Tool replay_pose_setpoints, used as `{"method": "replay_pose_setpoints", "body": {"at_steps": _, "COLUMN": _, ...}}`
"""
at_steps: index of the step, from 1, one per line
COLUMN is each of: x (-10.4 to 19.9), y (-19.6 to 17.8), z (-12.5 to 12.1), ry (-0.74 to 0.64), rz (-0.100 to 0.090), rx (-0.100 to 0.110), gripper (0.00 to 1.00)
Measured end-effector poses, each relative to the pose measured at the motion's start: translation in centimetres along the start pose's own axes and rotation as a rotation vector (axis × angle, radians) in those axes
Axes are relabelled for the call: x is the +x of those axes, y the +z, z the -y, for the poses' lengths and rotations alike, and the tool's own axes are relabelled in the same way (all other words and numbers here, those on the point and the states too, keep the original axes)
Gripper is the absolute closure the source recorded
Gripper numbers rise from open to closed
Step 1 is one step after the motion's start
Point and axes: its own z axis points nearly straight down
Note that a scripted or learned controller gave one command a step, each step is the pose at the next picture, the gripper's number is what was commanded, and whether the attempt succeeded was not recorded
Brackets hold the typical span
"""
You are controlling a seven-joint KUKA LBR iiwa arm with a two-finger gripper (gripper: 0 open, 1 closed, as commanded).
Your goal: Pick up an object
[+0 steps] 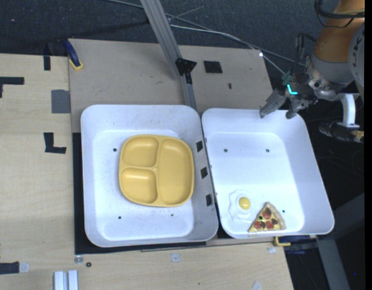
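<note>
The jaws were seen spread apart, nothing gripped, above the right bin's far rim (fried egg and pizza slice well below them).

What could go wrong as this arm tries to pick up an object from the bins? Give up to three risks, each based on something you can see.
1. The fried egg toy and pizza slice toy lie close together, so the fingers may catch both or nudge one aside.
2. Both sit near the right bin's front wall, which could block a finger.
3. The gripper is at the bin's far rim, opposite them; both toys are flat, so a grasp may slip.
</note>
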Motion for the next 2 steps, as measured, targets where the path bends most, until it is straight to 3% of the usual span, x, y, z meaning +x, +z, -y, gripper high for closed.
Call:
{"method": "replay_pose_setpoints", "body": {"at_steps": 1, "x": 0.0, "y": -0.2, "z": -0.1, "ry": 0.0, "rz": 0.001, "rx": -0.004, "gripper": 0.0}}
{"method": "replay_pose_setpoints", "body": {"at_steps": 2, "x": -0.2, "y": 4.3, "z": -0.5, "ry": -0.001, "rz": 0.001, "rx": 0.0, "gripper": 0.0}}
